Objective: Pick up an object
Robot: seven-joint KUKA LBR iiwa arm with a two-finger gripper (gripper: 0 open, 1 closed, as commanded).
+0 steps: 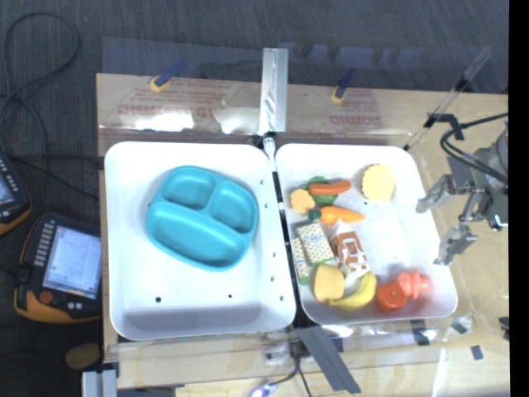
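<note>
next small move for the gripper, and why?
Probably slide left, in over the right bin. The gripper sits at that bin's right rim with open fingers, nothing between them. The toys cluster further left; the red one at the near right corner looks closest.

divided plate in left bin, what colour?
Turquoise blue, plain; the moulded plastic divided plate shows best in the camera view.

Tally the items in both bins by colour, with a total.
Blue: 1, sectioned plastic plate
Orange: 2, toy carrots
Yellow: 3, round cookie-like disc, toy banana, yellow block
Red: 1, toy tomato
Patterned: 2, printed cartons
Total: 9
</note>
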